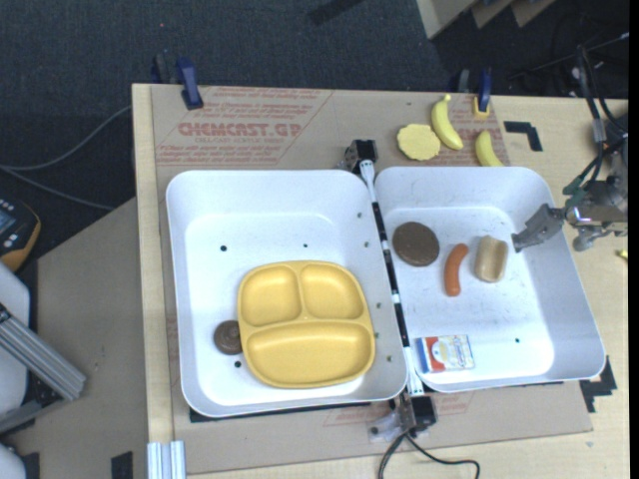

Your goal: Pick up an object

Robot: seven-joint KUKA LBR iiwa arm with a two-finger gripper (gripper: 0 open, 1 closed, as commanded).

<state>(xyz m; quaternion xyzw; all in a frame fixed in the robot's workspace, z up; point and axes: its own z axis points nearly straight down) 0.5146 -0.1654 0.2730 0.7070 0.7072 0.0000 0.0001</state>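
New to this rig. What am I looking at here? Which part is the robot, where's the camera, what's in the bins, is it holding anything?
One fixed camera looks down at a slant on a bench with two shallow white bins. The robot arm enters from the right edge; its tool hangs over the right bin's far side, with nothing visibly between its fingers. In the right bin lie a brown disc, a toy sausage, a tan bread-like piece and a small printed card. The left bin holds a yellow divided plate with a small brown disc beside it. Behind the bins, on the board, lie two toy bananas and a yellow round piece.
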